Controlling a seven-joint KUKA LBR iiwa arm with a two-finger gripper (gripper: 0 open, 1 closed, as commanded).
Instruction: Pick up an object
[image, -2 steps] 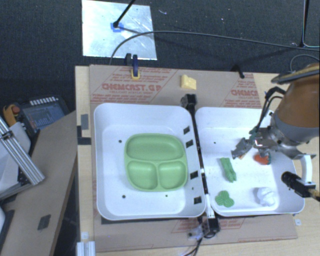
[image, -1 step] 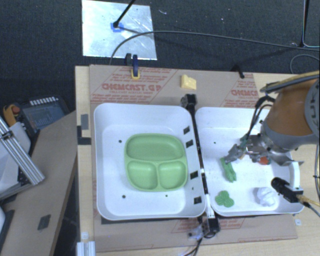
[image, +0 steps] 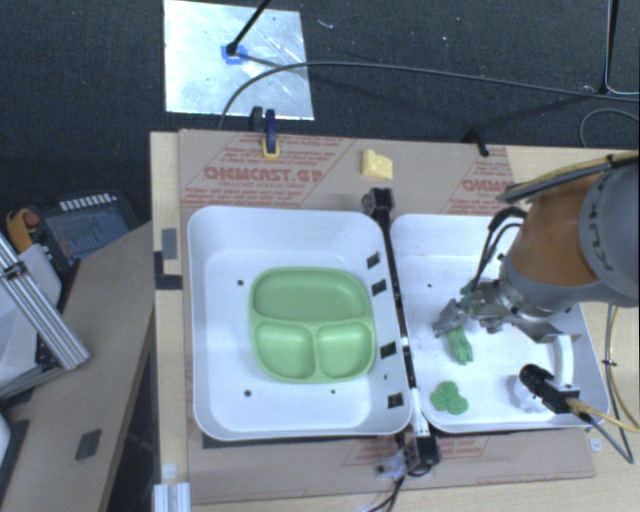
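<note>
Green broccoli-like toy (image: 449, 398) lies below gripper (image: 452, 322), apart. Long green piece (image: 459, 346) just under gripper tips, right bin (image: 430, 250). Finger spread: cannot tell; nothing seen gripped. Step: approach. Next: settle over piece, close, lift. Green divided tray (image: 308, 324) far left.

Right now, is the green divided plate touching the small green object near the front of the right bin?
Apart. The camera view shows the green divided plate in the left bin, the small green object in the right bin, with the bin walls between.
</note>
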